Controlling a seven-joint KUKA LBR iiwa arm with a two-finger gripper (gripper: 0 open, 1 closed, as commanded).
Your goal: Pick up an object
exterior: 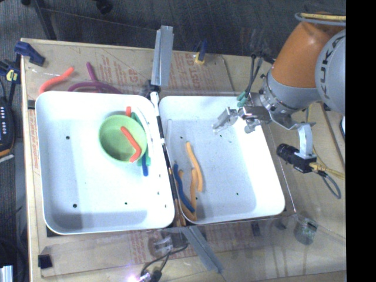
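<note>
while the arm (305, 57) reaches in from the right, its gripper (238, 120) is seen over the far right part of the right bin (267, 184), close above the bin floor. the two metal fingers (224, 120) are spread apart and nothing is held between them. in the right bin, an orange strip (196, 167) is laid along the left half, with a blue strip (180, 190) just beside it against the left wall; both are well apart from the gripper. in the left bin (64, 181), a green bowl (120, 137) is set toward the far right part, with a red bent strip (133, 143) lying across it and a blue piece (145, 166) at its near right edge. on the bench (106, 60), beyond the left bin, an orange piece (56, 79) and a purple hose (91, 86) are seen.
</note>
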